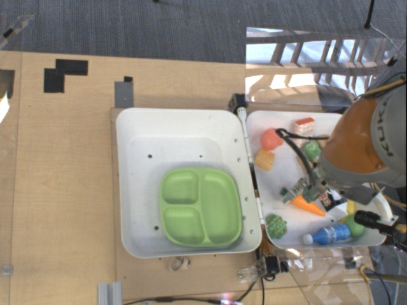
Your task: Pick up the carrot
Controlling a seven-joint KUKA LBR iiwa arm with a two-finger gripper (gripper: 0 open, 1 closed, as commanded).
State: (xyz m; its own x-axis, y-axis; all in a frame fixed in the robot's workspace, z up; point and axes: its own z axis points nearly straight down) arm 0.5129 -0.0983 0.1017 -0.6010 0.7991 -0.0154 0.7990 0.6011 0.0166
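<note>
The carrot is a small orange cone lying in the right bin, its tip pointing right toward the bin's front right. My gripper is low over the carrot's blunt left end, just above and to the left of it and apparently touching it. The grey arm with its orange band reaches in from the right and hides part of the bin behind it. A black cable runs along the wrist.
Around the carrot lie a red piece, a green piece, an orange-yellow piece, a red-and-white box, a green knobbly ball and a blue bottle. The left bin holds a green divided plate.
</note>
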